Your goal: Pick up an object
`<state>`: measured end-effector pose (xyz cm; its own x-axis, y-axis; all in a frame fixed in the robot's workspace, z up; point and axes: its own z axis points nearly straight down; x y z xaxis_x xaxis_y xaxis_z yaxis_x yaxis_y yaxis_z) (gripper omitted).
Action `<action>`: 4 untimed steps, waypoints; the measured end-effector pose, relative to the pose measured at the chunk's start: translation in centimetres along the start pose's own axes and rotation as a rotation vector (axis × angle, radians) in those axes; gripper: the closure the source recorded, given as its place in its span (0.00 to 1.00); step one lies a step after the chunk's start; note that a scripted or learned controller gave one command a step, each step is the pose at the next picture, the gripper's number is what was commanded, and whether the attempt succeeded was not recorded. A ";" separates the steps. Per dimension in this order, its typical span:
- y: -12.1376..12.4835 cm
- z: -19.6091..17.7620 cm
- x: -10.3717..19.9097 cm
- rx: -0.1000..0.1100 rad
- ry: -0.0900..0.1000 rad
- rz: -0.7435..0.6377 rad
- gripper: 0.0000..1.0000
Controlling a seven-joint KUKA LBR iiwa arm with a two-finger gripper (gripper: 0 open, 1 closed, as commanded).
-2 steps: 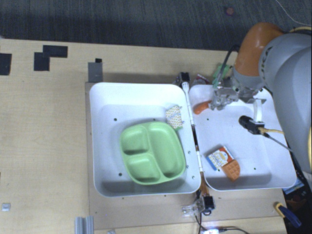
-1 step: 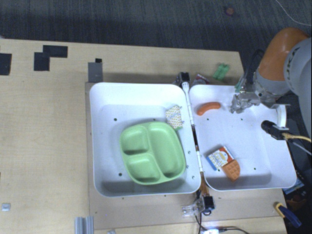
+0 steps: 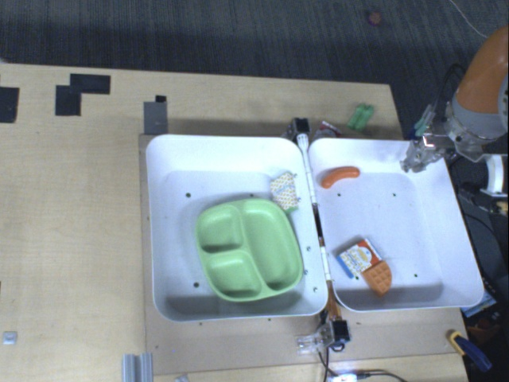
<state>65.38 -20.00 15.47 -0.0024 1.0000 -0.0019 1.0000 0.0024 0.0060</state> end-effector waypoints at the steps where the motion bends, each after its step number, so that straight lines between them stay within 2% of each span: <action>1: 0.0 0.1 0.1 0.001 0.001 -0.001 0.00; 2: 0.1 6.9 5.0 0.002 0.002 -0.003 0.00; 3: 1.7 -3.1 0.5 -0.002 0.000 -0.001 0.00; 4: 1.9 5.5 5.2 -0.008 -0.001 -0.001 0.00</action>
